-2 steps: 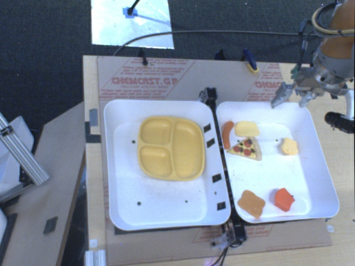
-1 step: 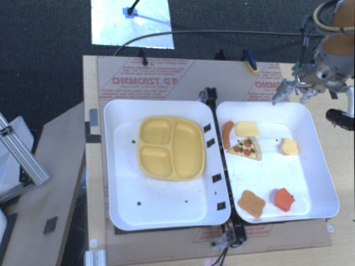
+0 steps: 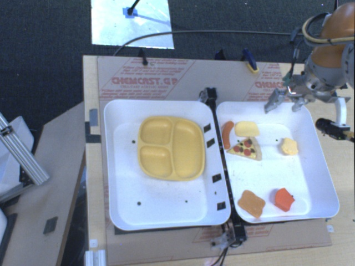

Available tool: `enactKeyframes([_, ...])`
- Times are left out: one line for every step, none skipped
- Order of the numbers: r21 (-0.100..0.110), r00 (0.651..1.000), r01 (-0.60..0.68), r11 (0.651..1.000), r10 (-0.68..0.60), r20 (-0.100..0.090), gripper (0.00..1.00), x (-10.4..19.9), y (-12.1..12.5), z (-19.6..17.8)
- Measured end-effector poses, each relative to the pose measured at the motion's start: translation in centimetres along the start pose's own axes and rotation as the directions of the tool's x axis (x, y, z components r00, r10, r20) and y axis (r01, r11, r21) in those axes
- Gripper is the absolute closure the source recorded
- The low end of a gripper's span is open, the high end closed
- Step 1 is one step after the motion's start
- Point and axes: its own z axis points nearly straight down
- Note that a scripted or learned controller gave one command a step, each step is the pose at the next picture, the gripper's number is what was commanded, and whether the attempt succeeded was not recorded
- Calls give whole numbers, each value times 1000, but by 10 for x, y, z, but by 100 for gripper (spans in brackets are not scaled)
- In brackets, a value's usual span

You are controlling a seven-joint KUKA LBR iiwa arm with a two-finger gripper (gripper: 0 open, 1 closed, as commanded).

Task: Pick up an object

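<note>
Pizza slice (image 3: 246,148) lies in rt bin (image 3: 319,165); end effector (image 3: 284,103) above far rim, fingers spread, nothing held.

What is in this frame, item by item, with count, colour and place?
Bins: 2, white, side by side on the bench.
Divided plate: 1, yellow, in the left bin.
Sausage: 1, red-orange, right bin, by its left wall.
Pale yellow piece: 1, right bin, just above the pizza slice.
Pizza slice: 1, yellow with red spots, right bin, beside the sausage.
Small yellow piece: 1, right bin, right of the pizza slice.
Orange-brown piece: 1, right bin, near front edge.
Red piece: 1, right bin, front right.
Clip: 1, blue and yellow, bench's far edge.
Gripper: 1, grey, open, over the right bin's far edge, holding nothing.
</note>
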Motion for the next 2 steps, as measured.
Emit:
enactKeyframes([0,1000,0,1000,0,0,0,3,-3,42])
enactKeyframes([-1,1000,-3,1000,3,1,0,-6,1,98])
